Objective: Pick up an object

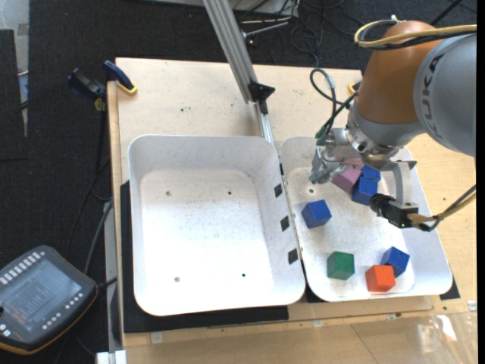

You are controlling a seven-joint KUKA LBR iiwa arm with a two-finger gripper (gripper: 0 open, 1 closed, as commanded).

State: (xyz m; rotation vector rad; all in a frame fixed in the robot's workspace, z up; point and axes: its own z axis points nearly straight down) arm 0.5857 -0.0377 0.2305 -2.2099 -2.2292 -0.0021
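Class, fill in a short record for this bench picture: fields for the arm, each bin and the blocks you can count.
arm: gripper low over the right bin
left bin: white, shallow
blocks in right bin: blue cube, green cube, orange cube, second blue cube
under the wrist: pink block, blue block

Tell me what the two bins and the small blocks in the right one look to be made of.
Left bin and right bin: likely thin moulded plastic, matte white, with rounded rims and scuffed, speckled floors. The green block, orange block and blue block: solid-coloured cubes with a dull finish, possibly foam or painted wood; the look leaves it open.
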